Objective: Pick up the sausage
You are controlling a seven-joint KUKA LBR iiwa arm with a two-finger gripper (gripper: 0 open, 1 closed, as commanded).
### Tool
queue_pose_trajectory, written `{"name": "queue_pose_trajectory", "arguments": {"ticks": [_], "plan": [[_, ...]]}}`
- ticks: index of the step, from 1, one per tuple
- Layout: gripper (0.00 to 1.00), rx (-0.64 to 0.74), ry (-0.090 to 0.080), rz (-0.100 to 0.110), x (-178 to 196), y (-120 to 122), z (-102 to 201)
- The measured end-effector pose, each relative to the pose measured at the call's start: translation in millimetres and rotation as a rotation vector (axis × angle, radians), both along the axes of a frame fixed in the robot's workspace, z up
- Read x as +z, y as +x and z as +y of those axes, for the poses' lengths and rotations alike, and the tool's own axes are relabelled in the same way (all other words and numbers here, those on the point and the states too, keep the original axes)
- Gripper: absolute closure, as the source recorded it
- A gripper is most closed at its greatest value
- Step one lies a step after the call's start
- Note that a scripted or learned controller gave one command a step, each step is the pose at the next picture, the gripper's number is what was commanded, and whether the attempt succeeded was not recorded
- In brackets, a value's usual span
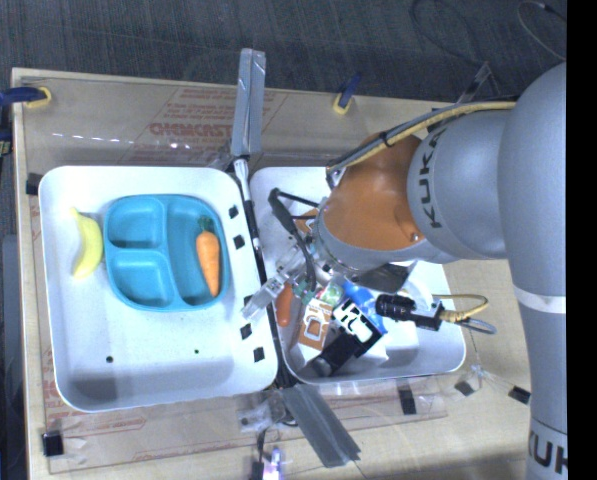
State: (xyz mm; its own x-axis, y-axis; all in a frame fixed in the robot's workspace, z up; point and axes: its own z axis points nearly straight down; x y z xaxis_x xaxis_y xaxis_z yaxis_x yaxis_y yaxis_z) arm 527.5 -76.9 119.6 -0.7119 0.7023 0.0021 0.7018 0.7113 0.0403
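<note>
Arm (458, 188) reaches over right bin (433, 358); gripper (323, 353) low at its 7 o'clock corner, grip state can't tell. Sausage (283, 308) lies at the bin's 9 o'clock wall, just at gripper's 11. Left bin (68, 358): tray (158, 253) with carrot (209, 260), banana (87, 244) at tray's 9.

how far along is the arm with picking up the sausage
Done: the arm has reached into the right bin, its gripper low near the left wall. In hand: nothing I can confirm; an orange-brown piece beside the gripper may be the sausage. Left: a clear grasp and the lift.
</note>
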Motion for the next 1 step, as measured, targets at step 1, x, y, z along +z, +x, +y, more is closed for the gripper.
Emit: {"name": "queue_pose_trajectory", "arguments": {"ticks": [1], "plan": [[0.0, 0.04, 0.002, -0.013, 0.2, -2.3, -1.0]]}}
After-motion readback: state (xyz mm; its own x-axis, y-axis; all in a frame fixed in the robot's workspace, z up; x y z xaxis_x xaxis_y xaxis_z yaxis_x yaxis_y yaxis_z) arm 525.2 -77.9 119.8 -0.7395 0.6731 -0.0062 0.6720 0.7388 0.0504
